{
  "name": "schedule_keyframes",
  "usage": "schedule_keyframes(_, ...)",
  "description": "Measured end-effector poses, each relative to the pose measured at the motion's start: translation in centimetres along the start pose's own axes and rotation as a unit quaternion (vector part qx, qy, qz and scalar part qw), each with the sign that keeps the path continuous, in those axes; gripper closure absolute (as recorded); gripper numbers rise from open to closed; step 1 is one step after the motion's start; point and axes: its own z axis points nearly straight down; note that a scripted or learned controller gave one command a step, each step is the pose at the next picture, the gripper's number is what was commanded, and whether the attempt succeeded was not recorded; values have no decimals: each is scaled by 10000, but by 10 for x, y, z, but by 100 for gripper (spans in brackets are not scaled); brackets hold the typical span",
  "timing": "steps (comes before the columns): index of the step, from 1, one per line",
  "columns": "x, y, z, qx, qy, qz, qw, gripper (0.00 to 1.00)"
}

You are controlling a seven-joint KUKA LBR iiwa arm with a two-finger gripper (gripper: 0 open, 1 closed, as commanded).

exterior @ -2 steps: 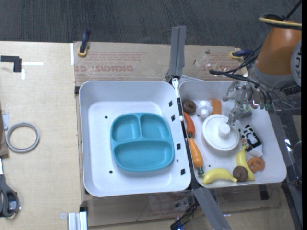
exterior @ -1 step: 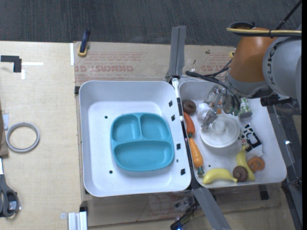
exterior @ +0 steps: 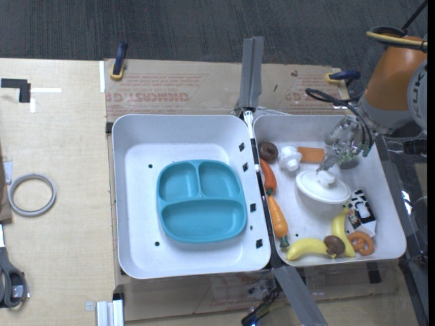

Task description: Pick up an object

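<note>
Gripper [exterior: 331,170] is hovering in the right bin [exterior: 393,202], finger spread too blurred to tell, directly over the white bowl [exterior: 322,189], which is sitting just below-left of the tips.

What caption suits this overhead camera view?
Gripper poised above white bowl in toy-food bin; blue divided plate alongside.
</note>
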Motion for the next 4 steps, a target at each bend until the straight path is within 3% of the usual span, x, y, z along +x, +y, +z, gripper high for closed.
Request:
schedule_keyframes(1, 70, -60, -3, -50, 2, -34, 10000, 0)
schedule_keyframes(2, 102, 53, 2, 2, 34, 560, 9984, 0)
schedule_keyframes(3, 49, -24, 2, 8, 27, 865, 9962, 0)
schedule_keyframes(4, 31, 38, 3, 12, 27, 1942, 9810, 0)
